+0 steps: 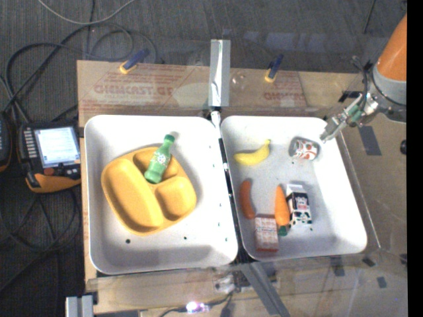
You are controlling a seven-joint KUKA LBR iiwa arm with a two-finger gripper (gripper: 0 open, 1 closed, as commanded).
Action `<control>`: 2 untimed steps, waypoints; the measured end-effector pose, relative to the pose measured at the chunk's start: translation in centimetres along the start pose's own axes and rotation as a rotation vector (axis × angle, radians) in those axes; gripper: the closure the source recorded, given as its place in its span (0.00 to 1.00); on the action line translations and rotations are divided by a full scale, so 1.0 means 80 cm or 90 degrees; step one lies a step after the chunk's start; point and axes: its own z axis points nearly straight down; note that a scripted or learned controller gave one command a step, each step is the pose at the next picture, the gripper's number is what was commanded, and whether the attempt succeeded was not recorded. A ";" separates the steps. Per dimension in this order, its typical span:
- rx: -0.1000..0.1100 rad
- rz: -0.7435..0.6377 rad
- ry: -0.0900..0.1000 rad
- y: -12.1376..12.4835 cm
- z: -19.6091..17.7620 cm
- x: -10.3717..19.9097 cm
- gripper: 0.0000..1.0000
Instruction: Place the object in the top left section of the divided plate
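two white bins (119, 246), green bottle (158, 159) on yellow divided plate (135, 207)

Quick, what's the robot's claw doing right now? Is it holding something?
Gripper: over the right bin's upper right edge, beside the small can. Nothing shows between its fingers; open or shut cannot be told.

Right bin (344, 197) holds banana (254, 154), can (305, 149), sausage (246, 199), carrot (282, 208), two cartons (299, 205). Tablet (54, 146) at frame left, cables (59, 18) upper left.
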 end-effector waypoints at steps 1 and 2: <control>0.000 0.000 0.000 0.000 0.000 0.000 0.00; 0.001 0.010 0.003 0.115 0.017 0.079 0.00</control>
